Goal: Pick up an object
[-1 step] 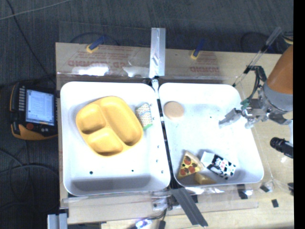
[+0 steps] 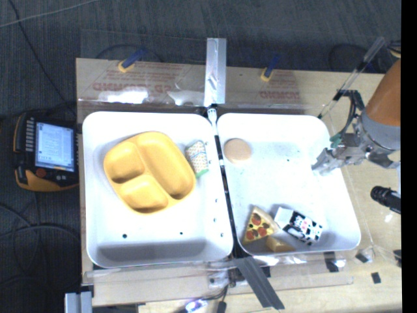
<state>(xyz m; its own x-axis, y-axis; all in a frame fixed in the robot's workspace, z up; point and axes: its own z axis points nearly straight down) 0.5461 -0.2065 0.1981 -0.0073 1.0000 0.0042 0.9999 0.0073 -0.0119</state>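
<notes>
Lower right of frame, right bin point(image 2: 287, 175), near its front wall: pizza-slice toy point(image 2: 259, 227), touching or just beside a small white block point(image 2: 283, 214) and a black-and-white patterned piece point(image 2: 305, 227). All three bunched together, lying flat.

Upper left corner of same bin: round tan disc point(image 2: 238, 149), alone, well apart from the bunch.

Left bin point(image 2: 98, 233), centre-left of frame: large yellow compartment tray point(image 2: 148, 170), tilted diagonally; small speckled item with a green edge point(image 2: 197, 157) just beside the tray's upper right corner, against the divider.

Right edge of frame, mid-height: hand point(image 2: 324, 163) at the right bin's far right rim, tip pointing down-left into the bin. Carries nothing. Opening of the tips: cannot tell, too small and foreshortened. Grey arm with orange band point(image 2: 391, 96) above it.

Left edge of frame, off the table: handheld pendant with lit screen point(image 2: 52, 149).

Step in hand, as judged: approach; no object touched yet, pick not begun.

Next move, as judged: travel leftward over the right bin, choice of target, descent. Tan disc the easiest candidate, isolated with free space all round. Bunch at the front wall harder: neighbours touching, wall close, risk of a nudge instead of a grip.
</notes>
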